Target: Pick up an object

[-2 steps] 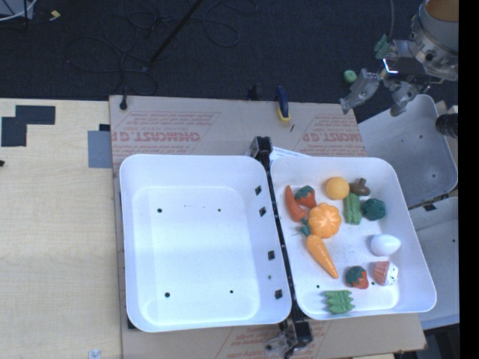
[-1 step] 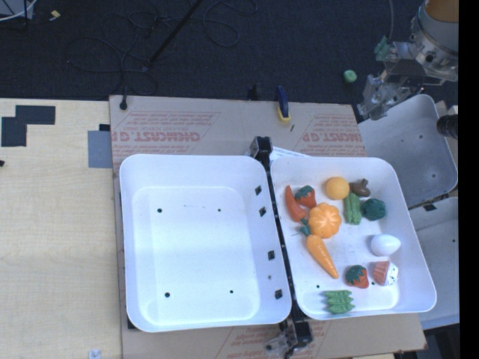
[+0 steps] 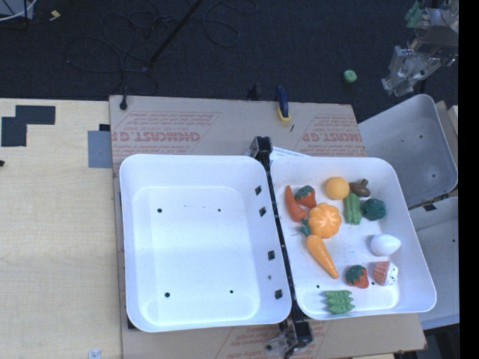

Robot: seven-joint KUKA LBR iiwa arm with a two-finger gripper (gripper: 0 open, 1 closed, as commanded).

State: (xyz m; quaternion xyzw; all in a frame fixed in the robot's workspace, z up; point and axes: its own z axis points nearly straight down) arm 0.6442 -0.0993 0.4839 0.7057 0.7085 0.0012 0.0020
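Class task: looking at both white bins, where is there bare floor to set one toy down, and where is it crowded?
The left bin offers bare white floor wall to wall. The right bin is crowded: carrot, orange pumpkin, egg, broccoli. Its free patches lie along the near-left corner beside the pea pod, and the far edge above the yellow fruit.

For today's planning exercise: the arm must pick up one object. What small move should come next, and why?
Probably swing the gripper from the top right corner, off the bench, over the right bin, toward the white egg. The toys all lie in that bin, and the egg sits a little apart from its neighbours, so it seems easier to approach.
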